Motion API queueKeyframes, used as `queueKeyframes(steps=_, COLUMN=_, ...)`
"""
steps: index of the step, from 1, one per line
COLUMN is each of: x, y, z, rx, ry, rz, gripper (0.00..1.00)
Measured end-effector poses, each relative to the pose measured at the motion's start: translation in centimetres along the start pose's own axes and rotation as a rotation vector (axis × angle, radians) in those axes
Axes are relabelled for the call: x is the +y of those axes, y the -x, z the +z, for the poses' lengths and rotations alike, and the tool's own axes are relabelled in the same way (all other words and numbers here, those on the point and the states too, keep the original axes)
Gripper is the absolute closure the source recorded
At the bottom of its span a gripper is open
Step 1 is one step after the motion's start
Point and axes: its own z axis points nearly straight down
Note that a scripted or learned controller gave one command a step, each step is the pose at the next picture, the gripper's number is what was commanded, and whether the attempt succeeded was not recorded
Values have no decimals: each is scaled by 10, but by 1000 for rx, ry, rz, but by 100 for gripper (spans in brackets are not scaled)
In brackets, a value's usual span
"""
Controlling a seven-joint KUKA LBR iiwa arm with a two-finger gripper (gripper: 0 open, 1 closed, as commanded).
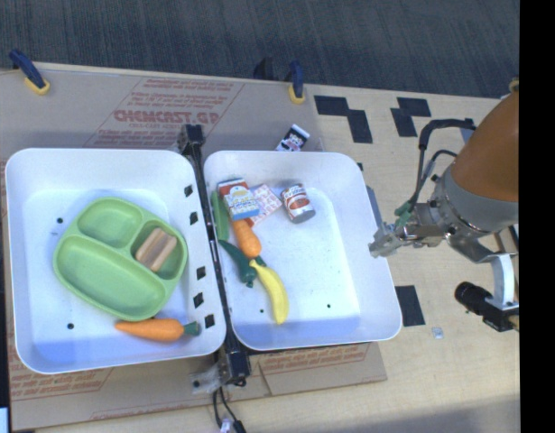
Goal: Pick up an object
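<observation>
pincer [383,244] beside right bin [372,307]

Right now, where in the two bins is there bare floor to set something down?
Right bin: open floor right of the banana and below the can; its left side is crowded. Left bin: only strips around the green tray, above the carrot.

We note two white bins side by side on a brown cardboard sheet [169,106] printed with red lettering. Blue clamps [29,70] hold its far edge at the left and near the middle [296,81]. Black square marks [354,120] lie on the bench [439,368] to the right. Dark carpet [259,12] lies beyond.
</observation>
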Motion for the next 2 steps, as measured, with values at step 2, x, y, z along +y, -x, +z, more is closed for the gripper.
queueKeyframes(steps=2, x=0, y=1, z=-14, rx=-1, ry=3, rz=1, gripper=100)
